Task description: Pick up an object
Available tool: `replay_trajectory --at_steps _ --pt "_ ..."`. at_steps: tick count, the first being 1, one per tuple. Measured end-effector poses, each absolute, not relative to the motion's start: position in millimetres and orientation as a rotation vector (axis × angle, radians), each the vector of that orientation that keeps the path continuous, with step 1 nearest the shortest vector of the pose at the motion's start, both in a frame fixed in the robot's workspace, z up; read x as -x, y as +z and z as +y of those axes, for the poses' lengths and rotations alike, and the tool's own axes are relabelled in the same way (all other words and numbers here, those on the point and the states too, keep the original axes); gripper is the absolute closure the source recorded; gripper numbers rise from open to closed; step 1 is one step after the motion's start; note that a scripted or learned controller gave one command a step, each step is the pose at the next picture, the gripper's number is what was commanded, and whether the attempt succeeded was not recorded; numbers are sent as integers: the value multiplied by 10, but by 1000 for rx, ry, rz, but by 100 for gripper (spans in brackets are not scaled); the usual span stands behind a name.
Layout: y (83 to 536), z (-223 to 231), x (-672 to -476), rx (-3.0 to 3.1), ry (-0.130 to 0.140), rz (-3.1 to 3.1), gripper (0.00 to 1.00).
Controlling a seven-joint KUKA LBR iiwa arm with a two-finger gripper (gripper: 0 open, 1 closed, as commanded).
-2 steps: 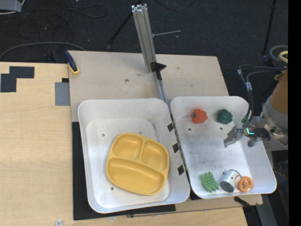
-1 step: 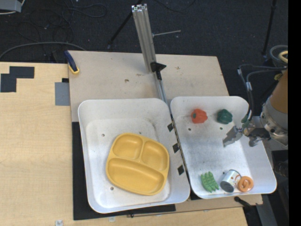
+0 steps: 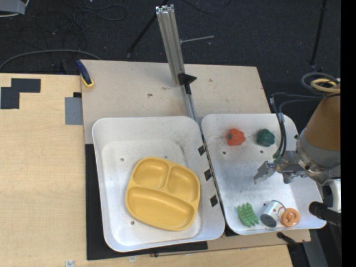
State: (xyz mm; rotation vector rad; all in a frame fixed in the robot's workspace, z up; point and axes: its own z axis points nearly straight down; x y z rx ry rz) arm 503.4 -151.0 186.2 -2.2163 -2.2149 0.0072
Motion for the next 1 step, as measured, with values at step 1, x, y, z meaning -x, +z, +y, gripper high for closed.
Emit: replay_trajectory --at_steps 1 --pt "1235 -1470 -5076 2216 7 -2215 0"
